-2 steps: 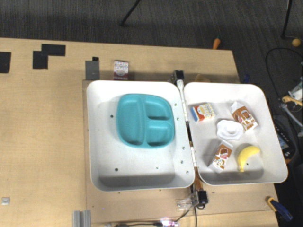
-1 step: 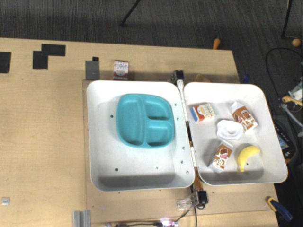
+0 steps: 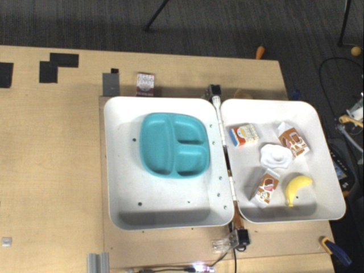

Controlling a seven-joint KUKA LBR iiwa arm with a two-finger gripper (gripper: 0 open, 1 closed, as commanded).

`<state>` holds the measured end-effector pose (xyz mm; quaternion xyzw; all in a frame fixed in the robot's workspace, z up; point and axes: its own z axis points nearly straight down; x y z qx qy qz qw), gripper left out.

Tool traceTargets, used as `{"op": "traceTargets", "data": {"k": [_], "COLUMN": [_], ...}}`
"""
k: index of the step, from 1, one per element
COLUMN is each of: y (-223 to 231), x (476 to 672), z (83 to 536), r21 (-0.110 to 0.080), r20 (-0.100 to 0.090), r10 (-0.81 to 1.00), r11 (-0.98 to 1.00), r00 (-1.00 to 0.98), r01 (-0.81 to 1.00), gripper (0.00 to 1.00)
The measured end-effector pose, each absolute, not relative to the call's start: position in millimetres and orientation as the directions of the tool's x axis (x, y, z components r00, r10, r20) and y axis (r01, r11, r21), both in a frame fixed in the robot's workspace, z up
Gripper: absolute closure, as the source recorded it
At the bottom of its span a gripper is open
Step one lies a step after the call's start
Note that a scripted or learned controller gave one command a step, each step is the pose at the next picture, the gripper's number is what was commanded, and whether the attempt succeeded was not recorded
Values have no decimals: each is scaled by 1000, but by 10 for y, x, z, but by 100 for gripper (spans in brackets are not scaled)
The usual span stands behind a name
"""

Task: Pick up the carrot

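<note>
- I cannot tell if the gripper is apart or together; the arm comes in from the right of the frame.
- A small orange thing point(image 3: 260, 52) sits top middle, past the right bin point(image 3: 318, 152); maybe the carrot, too small to tell.
- It points up and down; the reach would go up and left.

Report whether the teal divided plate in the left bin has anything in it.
Empty. The teal plate lies flat in the left bin, and all its compartments show bare teal surface with nothing inside.
</note>
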<state>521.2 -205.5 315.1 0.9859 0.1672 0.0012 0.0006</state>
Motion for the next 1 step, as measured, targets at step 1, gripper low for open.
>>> {"op": "traceTargets", "data": {"k": [1], "y": [-2053], "x": [5096], "z": [3205], "r21": [0], "r20": [2], "r10": [211], "r11": [-977], "r00": [977], "r01": [211], "gripper": [0]}}
